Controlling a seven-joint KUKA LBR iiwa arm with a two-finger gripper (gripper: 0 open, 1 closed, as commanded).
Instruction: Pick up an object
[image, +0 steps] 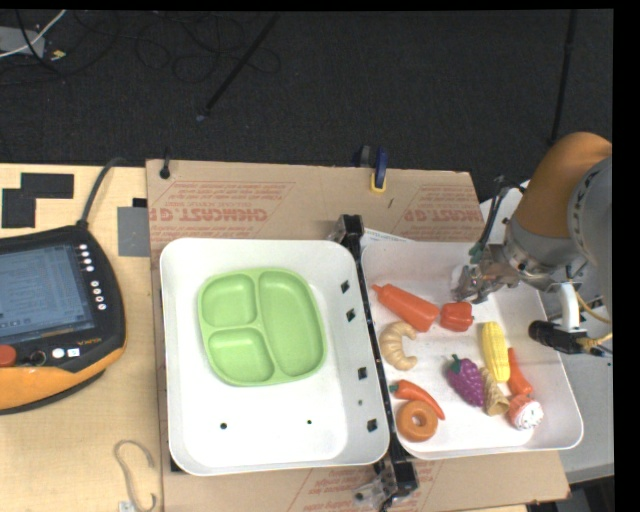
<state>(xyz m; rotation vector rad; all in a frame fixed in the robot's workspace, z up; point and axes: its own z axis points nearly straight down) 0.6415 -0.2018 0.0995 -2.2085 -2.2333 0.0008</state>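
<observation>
gripper (472, 285): low over right bin (570, 425), fingers' spread impossible to tell | just beside it: red tomato (456, 316) and orange carrot (405, 305) | nearby: croissant (398, 343), corn (494, 350), grapes (465, 380) | left bin (190, 420): green divided plate (262, 326)

A black-and-orange handheld control pendant (50, 320) with a lit screen is seen on the bench at nine o'clock. A blue-and-yellow clamp (378, 168) is fixed on the brown cardboard sheet (270, 205) at twelve o'clock.
</observation>
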